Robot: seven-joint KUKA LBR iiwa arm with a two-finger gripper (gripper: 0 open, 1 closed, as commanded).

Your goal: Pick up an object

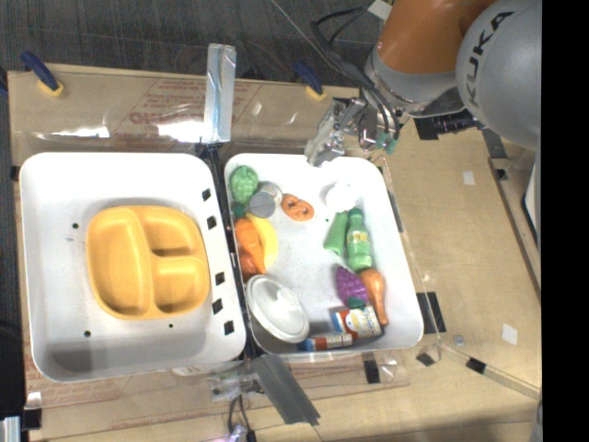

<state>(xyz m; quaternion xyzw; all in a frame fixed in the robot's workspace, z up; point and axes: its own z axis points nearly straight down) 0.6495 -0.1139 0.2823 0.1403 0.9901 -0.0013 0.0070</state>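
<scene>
From above, the grey arm (479, 35) comes in at the top right, and its gripper (324, 145) hangs over the far rim of the right bin (398, 247), near that bin's back edge. Nothing sits between its fingers; how far they are parted I cannot tell from here.

The right bin is crowded. Along its left side lie a green leafy ball (244, 183), a small grey tin (263, 201), and a carrot (248, 244) touching a yellow piece (267, 239). Just beside the tin is an orange biscuit-like piece (296, 208). Toward the middle right, a green bottle (357, 238) lies next to a green pepper (337, 231), with a small white lump (339, 192) above them. Below these are purple grapes (350, 284) and a second carrot (374, 293). At the near edge a white bowl (276, 308) rests in the corner, with a labelled can (359, 321) and a red marker (329, 342) beside it.

The left bin (46, 247) holds a yellow divided tray (147, 261), set about in its middle.
</scene>
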